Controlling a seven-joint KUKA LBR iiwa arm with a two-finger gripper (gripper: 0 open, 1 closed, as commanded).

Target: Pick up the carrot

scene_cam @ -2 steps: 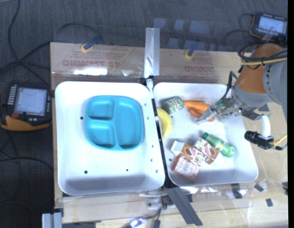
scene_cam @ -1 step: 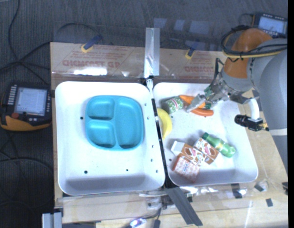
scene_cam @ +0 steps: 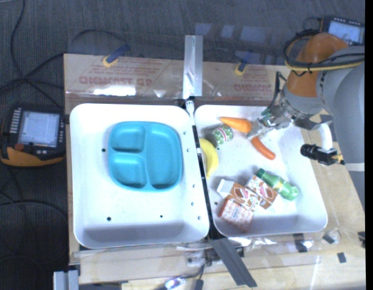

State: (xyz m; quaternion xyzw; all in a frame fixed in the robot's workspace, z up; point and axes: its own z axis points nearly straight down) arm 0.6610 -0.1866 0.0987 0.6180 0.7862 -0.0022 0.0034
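The carrot (scene_cam: 236,124) is orange and tapered, and lies at the back of the right bin (scene_cam: 310,213), pointing left and right. A shorter red-orange piece (scene_cam: 263,148) lies just below and to the right of it. My gripper (scene_cam: 266,124) hangs over the bin's back right part, close to the carrot's right end and above the red-orange piece. The grey arm with its orange band (scene_cam: 313,53) comes in from the right behind it. Nothing shows as held.
In the right bin lie a green can (scene_cam: 221,135), a yellow banana (scene_cam: 209,156) by the left wall, a green bottle (scene_cam: 278,185) and red cartons (scene_cam: 244,201). The left bin (scene_cam: 90,222) holds a blue divided plate (scene_cam: 144,154).
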